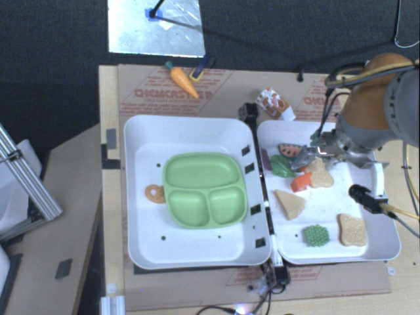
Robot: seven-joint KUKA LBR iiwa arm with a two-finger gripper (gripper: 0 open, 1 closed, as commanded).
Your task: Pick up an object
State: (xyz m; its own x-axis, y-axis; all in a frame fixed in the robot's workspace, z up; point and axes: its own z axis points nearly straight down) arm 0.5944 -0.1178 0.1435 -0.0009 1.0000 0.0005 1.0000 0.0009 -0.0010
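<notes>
Where the fingers [306,159] descend, toy food [300,182] lies beneath.

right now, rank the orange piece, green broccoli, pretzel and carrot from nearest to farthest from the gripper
1. Orange piece, right bin, just below the gripper.
2. Green broccoli, right bin's front.
3. Carrot, bench behind the left bin.
4. Pretzel, left bin's far left; close to the carrot's distance.

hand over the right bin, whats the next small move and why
Probably a short drop straight down. The hand sits low over the right bin, amid the watermelon slice, the green piece and the orange piece. Nothing is visibly between its fingers, so it likely needs to settle on one piece first.
</notes>
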